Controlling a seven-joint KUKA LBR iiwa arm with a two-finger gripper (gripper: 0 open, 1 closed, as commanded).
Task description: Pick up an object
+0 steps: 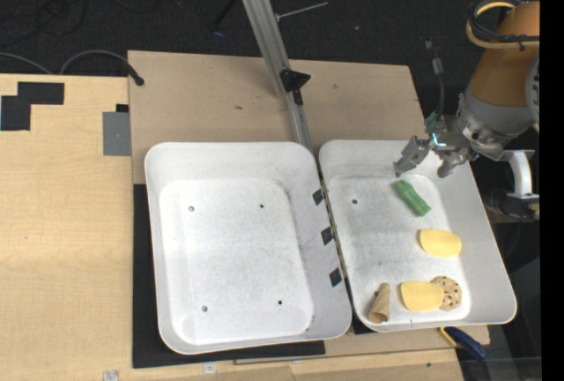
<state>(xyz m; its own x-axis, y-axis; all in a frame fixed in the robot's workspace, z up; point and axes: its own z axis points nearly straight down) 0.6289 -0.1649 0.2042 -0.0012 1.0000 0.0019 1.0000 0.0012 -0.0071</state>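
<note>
Hanging above the far edge of the right bin [493, 282], the gripper [431, 157] has its two fingers spread apart and nothing sits between them. Just below it, inside that bin, lies a green block [411, 197], tilted; nearer to me are a yellow piece [439, 242], another yellow piece [418, 296] touching a cookie [448, 292], and a small brown cone [381, 303]. Beside it stands the left bin [167, 194].
</note>
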